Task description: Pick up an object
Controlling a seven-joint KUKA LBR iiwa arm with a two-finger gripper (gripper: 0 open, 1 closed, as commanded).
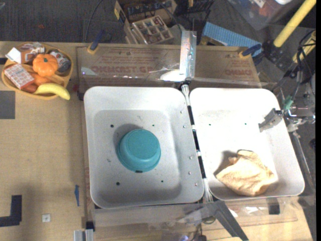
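Looking down at a slant, two shallow white bins are seen side by side on the bench in the camera view. In the left bin (100, 109), a teal bowl (140, 150) is placed upside down, slightly toward 6 o'clock from the bin's middle, well apart from every wall. In the right bin (225, 109), a crumpled tan cloth (247, 173) is found at about 5 o'clock of the floor, near the front wall; a thin dark loop is noted at its upper edge.

The gripper (271, 119) is spotted at 3 o'clock of the right bin, over its right-hand rim area, entering from the frame's right side. It is small and partly blurred; whether it is spread or pressed together cannot be told. Nothing is seen between it and no object is touched by it. The cloth is located toward 7 o'clock from the gripper, clearly apart from it.

Outside the bins, at 10 o'clock of the frame, a shallow basket (10, 79) is noted, carrying a small orange pumpkin (45, 65), a banana (53, 90) and small boxes. A cardboard strip (130, 64) is laid along the back of both bins.
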